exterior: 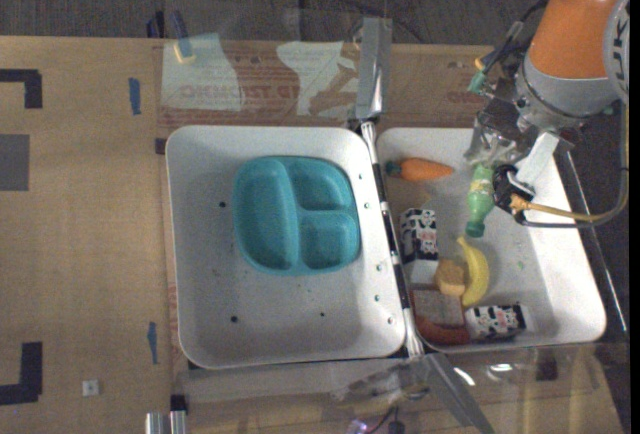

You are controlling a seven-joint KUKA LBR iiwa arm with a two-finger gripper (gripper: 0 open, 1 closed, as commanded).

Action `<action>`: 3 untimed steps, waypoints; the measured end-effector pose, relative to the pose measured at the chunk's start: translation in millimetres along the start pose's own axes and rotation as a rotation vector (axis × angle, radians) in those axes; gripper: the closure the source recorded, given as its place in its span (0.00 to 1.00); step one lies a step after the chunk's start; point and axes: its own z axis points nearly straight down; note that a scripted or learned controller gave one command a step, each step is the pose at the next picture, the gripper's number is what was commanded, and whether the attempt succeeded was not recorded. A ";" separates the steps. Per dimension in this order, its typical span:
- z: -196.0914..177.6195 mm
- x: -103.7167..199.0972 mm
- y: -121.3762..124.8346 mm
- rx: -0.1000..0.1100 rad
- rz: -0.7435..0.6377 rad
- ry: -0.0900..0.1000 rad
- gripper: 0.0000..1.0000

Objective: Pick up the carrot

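Observation:
The carrot [423,170], orange with a green top at its left end, lies flat in the right bin [560,272] near the bin's back left corner. My gripper [489,147] hangs over the back of that bin, to the right of the carrot and apart from it. Its fingers are dark and small against the bin, just above the cap of a green bottle [480,201].
In the right bin also lie a banana [476,268], a black-and-white carton [421,231], a second carton [495,320], a brown block [451,276] and a red-brown item [441,328]. The left bin [200,302] holds a teal divided plate [296,213]. A yellow cable [560,214] trails from the wrist.

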 end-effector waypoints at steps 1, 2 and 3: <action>-40.4 -28.6 8.2 -0.008 -0.775 -0.001 1.00; 86.5 -63.2 -33.4 -0.002 -0.578 0.000 1.00; 160.9 -56.5 -52.8 -0.018 -0.447 0.001 1.00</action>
